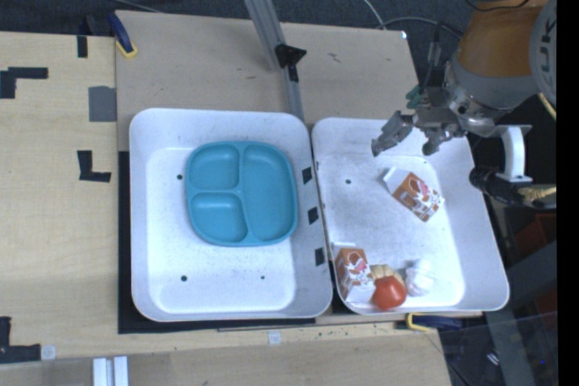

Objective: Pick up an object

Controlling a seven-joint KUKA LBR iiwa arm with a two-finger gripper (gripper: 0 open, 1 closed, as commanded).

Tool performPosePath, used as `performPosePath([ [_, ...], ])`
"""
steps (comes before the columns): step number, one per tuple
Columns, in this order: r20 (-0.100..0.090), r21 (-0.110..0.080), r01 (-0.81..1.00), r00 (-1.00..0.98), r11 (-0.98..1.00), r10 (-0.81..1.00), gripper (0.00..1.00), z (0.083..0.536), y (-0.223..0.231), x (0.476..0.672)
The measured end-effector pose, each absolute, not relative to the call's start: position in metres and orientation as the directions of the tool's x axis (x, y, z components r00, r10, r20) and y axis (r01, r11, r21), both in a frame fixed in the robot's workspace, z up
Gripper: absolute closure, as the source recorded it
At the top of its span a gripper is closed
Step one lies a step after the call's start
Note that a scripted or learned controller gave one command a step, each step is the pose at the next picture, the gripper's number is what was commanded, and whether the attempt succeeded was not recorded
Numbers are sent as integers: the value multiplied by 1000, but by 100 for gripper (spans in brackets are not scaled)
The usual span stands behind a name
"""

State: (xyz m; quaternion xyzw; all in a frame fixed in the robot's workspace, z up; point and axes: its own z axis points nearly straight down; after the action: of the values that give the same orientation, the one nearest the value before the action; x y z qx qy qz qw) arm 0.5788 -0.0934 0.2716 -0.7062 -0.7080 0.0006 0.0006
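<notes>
My gripper (412, 140) hangs over the back of the right bin (362, 203), its two fingers spread open with nothing between them. Just below and to the right of it a small white and orange carton (414, 194) lies flat on the bin floor. At the bin's front edge sit another small orange carton (352, 269), a red tomato-like ball (389, 293) and a crumpled white item (420, 277), bunched together.
The left bin (154, 221) holds a blue divided plate (242, 193). A grey metal pole (262, 4) slants in from the top toward the gap between the bins. The arm's orange band (507, 4) is at the upper right.
</notes>
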Motion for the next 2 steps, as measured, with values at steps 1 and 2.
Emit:
performPosePath([
  [1,0,-1,1000,-3,3,1000,0,272,-94,579],
  [2,0,-8,1000,-2,2,1000,0,208,-91,582],
])
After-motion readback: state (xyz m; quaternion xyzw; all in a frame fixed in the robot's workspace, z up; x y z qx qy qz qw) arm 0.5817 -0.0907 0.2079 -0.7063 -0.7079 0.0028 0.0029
